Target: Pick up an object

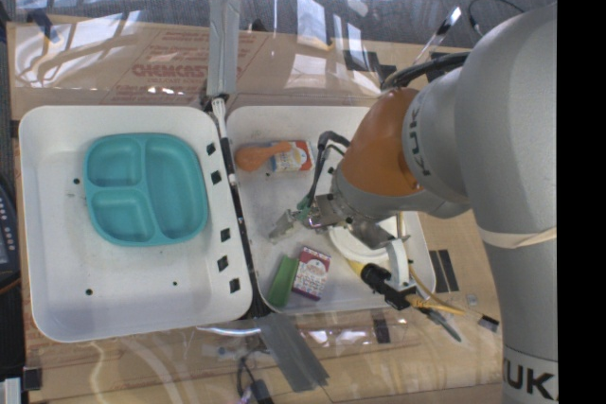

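Pincer (289, 224) fingers are seen low in the right bin (284, 123), centre of the frame; whether they are spread or pressed together cannot be told. Nearby objects are the orange-capped bottle (275, 156) above, the small printed box (311, 272) and green item (282, 279) below. A squarely centred descent is advised. A white disc (365, 241) is half hidden under the wrist.

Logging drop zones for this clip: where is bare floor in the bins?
Left bin: a bare strip below and right of the teal tray. Right bin: crowded, with a bottle, green block, card box and the gripper.
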`<state>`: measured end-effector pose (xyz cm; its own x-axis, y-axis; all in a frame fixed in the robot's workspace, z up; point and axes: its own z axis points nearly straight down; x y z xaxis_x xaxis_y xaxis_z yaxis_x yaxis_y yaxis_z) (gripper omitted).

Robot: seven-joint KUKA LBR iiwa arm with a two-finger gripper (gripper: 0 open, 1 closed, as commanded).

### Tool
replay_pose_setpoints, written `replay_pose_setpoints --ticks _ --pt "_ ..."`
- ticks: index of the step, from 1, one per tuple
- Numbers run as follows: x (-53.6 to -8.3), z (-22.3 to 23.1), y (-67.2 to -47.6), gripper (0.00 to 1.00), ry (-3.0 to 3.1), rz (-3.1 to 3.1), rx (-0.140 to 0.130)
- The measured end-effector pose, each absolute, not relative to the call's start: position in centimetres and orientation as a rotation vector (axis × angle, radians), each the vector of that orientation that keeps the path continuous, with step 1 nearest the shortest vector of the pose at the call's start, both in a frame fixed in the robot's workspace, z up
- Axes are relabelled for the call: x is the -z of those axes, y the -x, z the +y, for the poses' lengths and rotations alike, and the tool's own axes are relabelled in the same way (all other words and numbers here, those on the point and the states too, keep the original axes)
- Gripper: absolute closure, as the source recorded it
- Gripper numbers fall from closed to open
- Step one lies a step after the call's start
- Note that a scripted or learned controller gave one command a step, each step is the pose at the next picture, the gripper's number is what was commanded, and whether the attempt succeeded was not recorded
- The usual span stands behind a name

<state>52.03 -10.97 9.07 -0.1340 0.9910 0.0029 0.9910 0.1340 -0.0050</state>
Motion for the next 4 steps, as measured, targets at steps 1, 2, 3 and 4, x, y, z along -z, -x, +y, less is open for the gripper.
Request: replay_pose_setpoints --ticks 1,2,3,4 --pt "-9.1 -12.2 -64.5 0.0 2.068 -2.36 -0.005" --pt "-9.3 -10.9 -65.3 0.0 1.934 -2.475 -0.027" --pt "-9.1 -9.8 -59.1 0.0 1.612 -2.692 -0.002" --pt "-12.5 -10.2 -60.6 0.0 1.658 -2.668 -0.002"
